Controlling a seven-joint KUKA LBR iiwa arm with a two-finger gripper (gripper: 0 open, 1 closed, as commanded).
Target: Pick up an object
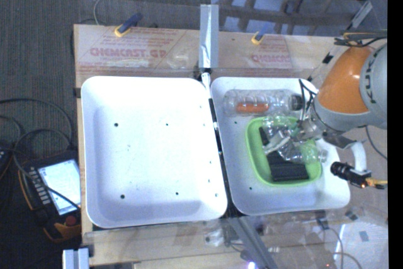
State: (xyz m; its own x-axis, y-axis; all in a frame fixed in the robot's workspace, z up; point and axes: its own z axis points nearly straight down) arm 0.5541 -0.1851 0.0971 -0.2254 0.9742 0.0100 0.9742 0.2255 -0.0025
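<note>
The right bin holds a green square tray, a clear plastic bottle with an orange label lying along its far side, and a black block resting on the tray. My gripper reaches down over the green tray from the right, among clear and metallic parts. Its fingertips blend with the clutter beneath, so their state is hidden. The grey arm with its orange band rises at the right edge.
The left bin sits beside the right one, a metal divider post standing behind their shared edge. Two clamps hold the cardboard backing. A tablet device lies on the floor at left.
</note>
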